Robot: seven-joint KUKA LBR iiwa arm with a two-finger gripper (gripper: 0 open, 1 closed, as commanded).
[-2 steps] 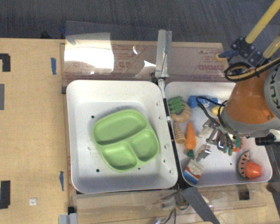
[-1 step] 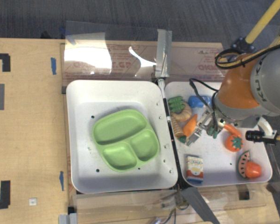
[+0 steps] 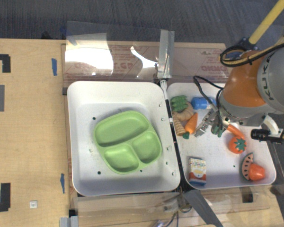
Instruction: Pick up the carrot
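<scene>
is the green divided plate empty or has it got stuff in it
Empty: the green divided plate in the left bin shows bare green in all three compartments.

Both bins (image 3: 80,126) smooth white plastic, slightly glossy. Green divided plate (image 3: 127,141) matt moulded plastic. Carrot (image 3: 191,123) and the other toy foods smooth plastic with a mild sheen. Small carton (image 3: 197,169) printed card. Bench (image 3: 23,126) bare light wood, matt, grain visible. Gripper (image 3: 209,123) bare metal, dull shine. Arm (image 3: 274,86) satin grey shell, orange band glossy. Clear glossy sheet (image 3: 109,56) behind the bins.
</scene>
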